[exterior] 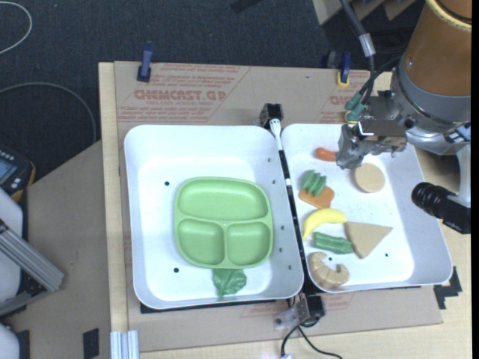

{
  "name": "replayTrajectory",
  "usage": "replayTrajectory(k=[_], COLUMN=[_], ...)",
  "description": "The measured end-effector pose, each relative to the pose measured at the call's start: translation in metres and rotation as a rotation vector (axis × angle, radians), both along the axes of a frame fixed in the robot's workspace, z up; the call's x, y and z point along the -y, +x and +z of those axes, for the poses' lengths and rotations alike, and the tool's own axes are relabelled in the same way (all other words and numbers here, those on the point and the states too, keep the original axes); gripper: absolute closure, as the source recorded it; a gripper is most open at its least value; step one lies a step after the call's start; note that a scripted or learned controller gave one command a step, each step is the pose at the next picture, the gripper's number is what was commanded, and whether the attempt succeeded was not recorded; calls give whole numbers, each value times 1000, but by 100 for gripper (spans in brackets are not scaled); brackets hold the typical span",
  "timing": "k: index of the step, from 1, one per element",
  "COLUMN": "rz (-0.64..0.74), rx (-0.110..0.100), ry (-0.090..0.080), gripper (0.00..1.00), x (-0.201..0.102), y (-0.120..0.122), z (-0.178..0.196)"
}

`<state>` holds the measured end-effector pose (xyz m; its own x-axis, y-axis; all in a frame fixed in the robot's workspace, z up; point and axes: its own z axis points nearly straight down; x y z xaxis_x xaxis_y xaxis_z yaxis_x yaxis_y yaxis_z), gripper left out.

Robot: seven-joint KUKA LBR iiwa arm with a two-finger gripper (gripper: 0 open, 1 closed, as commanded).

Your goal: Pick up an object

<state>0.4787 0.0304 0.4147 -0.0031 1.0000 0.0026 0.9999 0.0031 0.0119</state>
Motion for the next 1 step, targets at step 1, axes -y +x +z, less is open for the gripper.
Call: replayTrajectory(k=[1], rz=[-8], rx=[-26], ry=[-4], gripper=[100], x=[29], y=[21], z=[-129])
